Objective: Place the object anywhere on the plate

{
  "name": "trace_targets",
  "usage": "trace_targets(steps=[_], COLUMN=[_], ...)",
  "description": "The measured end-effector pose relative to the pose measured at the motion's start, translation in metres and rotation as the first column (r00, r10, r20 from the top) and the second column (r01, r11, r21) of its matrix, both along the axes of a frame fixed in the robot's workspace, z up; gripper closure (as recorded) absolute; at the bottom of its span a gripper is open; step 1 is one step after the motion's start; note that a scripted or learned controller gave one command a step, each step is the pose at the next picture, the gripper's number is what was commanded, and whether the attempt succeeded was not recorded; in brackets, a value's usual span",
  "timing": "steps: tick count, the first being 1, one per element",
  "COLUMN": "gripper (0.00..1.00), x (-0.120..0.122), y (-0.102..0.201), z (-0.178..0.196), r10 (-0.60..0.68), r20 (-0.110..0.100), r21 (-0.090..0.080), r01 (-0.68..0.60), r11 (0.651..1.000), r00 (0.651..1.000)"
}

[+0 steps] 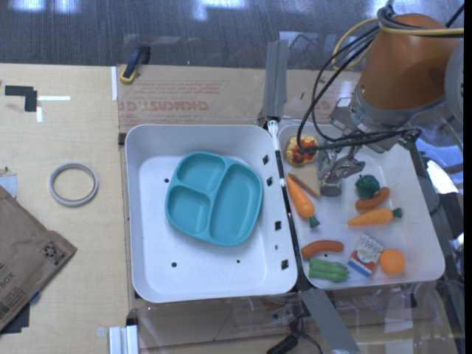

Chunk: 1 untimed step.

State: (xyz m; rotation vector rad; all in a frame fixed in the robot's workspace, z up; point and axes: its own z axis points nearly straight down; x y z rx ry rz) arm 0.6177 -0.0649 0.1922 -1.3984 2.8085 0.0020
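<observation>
A teal divided plate point(214, 197) lies in the left white bin point(147, 271). The right bin point(420, 268) holds toy food: a carrot point(301, 197) by the left wall, a second carrot point(375, 216), broccoli point(366, 184), a red chili point(374, 196), a sausage point(322, 248), a green pod point(327, 271), an orange point(392, 261), a small carton point(365, 254) and a red-yellow fruit point(301, 150). My gripper point(333, 181) hangs low over the right bin's upper middle, between the first carrot and the broccoli. Nothing shows between its fingers.
A tape ring point(74, 184) and a cardboard box point(26, 260) lie on the bench to the left. Cables point(332, 72) loop from the arm above the right bin. A metal divider point(276, 87) stands behind the bins' shared wall.
</observation>
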Motion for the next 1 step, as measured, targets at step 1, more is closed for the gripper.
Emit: trace_targets(steps=[1], gripper=[1.0], x=[-0.0705], y=[-0.0069], z=[-0.0008], r10=[0.059], r20=[-0.002], r21=[0.0], r01=[-0.059], r11=[0.998], r00=[0.998])
